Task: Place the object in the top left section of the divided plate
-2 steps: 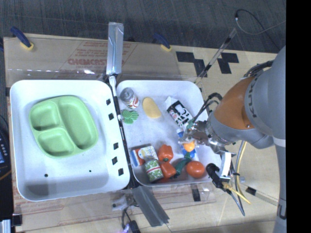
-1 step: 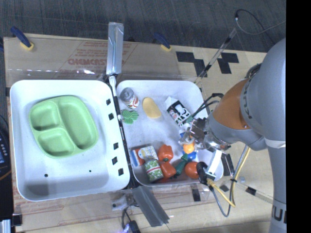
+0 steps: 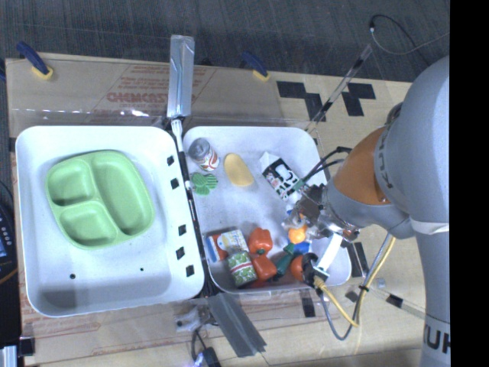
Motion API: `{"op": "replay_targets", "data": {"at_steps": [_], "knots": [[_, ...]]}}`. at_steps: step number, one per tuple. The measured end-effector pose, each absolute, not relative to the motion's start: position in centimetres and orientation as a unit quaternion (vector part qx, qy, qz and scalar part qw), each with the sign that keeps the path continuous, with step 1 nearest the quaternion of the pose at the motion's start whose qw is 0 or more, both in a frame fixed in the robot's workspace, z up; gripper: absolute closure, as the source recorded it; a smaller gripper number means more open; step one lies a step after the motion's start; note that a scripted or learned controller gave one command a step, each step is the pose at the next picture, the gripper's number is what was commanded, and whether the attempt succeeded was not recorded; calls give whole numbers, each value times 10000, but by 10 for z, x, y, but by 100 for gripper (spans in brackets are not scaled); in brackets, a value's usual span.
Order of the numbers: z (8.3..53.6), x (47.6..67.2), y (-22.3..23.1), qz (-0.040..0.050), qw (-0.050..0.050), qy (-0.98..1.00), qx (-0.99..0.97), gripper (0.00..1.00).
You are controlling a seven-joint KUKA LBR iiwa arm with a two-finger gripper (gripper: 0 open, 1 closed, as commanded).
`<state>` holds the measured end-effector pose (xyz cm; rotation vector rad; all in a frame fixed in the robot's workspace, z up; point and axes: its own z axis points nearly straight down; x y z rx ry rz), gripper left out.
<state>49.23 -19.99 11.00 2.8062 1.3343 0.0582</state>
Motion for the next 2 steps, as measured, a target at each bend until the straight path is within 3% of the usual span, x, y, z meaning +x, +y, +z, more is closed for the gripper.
{"op": "replay_targets", "data": {"at_steps": [1, 2], "knots": [[110, 492, -204, 181, 149, 4280, 9035, 100], [103, 487, -206, 119, 111, 3549, 9348, 100]]}}
